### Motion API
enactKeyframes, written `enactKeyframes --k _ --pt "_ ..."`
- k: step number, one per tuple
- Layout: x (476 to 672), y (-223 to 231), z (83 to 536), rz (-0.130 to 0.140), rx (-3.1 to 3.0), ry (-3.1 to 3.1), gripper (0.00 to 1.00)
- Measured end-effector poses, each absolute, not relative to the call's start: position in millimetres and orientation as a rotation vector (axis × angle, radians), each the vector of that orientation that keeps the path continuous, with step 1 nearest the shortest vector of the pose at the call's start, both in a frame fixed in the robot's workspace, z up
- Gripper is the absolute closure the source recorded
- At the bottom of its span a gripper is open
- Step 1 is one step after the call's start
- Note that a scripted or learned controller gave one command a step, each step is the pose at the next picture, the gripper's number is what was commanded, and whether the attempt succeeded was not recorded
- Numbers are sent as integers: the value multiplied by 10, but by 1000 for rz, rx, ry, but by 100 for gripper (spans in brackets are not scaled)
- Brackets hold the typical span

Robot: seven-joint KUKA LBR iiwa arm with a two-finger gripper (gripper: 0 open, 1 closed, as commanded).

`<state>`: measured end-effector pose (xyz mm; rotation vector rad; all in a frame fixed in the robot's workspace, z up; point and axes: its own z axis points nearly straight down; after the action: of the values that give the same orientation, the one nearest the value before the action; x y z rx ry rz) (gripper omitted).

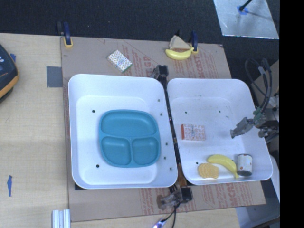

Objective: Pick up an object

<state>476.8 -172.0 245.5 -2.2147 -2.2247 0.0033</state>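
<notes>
The camera view finds the pincer at the three o'clock side of the right bin, hanging over the white floor just inside the rim. Its dark grey fingers point toward nine o'clock; whether they are spread or closed cannot be told at this size, and nothing is seen between them. Cables and the wrist trail off toward three o'clock.

At about six o'clock from the pincer, near the bin's lower right corner, a small metal can lies on its side. Just beside it toward nine o'clock is a yellow banana, curved, with one end close against the can. Further toward nine o'clock and touching or nearly touching the banana's other end sits a round orange-yellow cookie-like piece. At nine o'clock from the pincer, well apart, a flat white card with red print lies near the bin's left wall.

The left bin carries a blue divided plate with three compartments, set near its middle.

On the tabletop beyond the bins, at twelve o'clock, a second banana lies by a blue clamp, and a small patterned packet lies toward eleven o'clock.
</notes>
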Motion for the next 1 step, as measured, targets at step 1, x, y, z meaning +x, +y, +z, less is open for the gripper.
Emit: enactKeyframes --k 1 --pt "5547 -2116 913 5 -2213 -2227 0"
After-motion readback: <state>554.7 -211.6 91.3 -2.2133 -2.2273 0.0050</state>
